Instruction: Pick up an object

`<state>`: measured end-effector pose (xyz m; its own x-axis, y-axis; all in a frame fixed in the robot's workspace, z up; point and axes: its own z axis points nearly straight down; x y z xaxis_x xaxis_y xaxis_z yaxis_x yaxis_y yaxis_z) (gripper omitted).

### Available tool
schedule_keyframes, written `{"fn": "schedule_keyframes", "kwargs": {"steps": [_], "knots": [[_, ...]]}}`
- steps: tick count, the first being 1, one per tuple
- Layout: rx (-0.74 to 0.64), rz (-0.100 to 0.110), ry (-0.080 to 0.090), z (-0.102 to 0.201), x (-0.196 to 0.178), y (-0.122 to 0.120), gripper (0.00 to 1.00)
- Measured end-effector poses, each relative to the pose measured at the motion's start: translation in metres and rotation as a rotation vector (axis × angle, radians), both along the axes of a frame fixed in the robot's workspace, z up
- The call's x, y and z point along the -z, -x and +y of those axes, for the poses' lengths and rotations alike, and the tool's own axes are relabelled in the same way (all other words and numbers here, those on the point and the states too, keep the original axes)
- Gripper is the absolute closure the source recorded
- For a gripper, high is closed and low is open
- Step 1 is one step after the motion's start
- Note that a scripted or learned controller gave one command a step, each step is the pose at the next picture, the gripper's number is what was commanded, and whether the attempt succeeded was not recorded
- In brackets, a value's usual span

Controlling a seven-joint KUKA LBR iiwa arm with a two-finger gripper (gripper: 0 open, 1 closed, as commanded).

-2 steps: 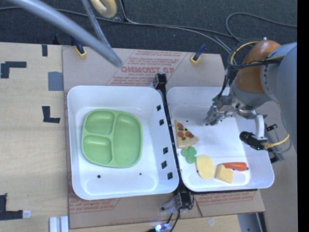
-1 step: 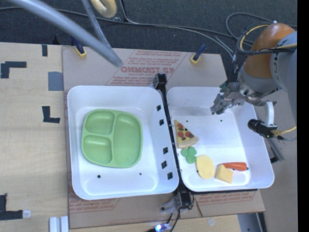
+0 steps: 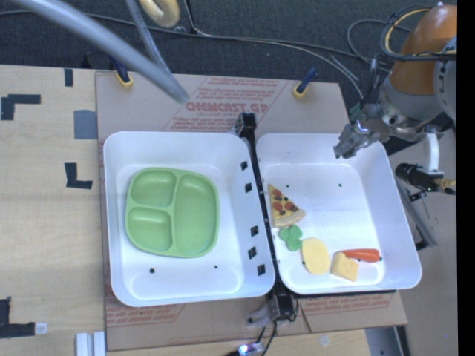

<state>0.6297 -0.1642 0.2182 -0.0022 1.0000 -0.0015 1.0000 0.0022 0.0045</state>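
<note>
The right bin [image 3: 371, 199] holds a toy pizza slice [image 3: 284, 206], a small green piece [image 3: 291, 237], a yellow oval piece [image 3: 315, 256], a cheese wedge [image 3: 344, 267] and a thin red-orange piece [image 3: 361, 255], all in its near-left part. My gripper [image 3: 347, 146] hangs over the far right corner of that bin, well apart from every toy. Nothing shows between its dark fingers. The grey wrist and orange band [image 3: 432, 32] rise behind it at the upper right.
A green divided plate [image 3: 173, 212] lies in the left bin [image 3: 126, 273]. A black clip divider [image 3: 251, 191] runs between the two bins. Cables trail behind the bench at the far side, and a grey pole [image 3: 96, 32] crosses the upper left.
</note>
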Motion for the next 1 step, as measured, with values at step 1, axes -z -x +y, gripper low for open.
{"fn": "schedule_keyframes", "kwargs": {"steps": [1], "knots": [[0.001, 0.001, 0.000, 0.0002, -0.0474, -0.0010, 1.00]]}}
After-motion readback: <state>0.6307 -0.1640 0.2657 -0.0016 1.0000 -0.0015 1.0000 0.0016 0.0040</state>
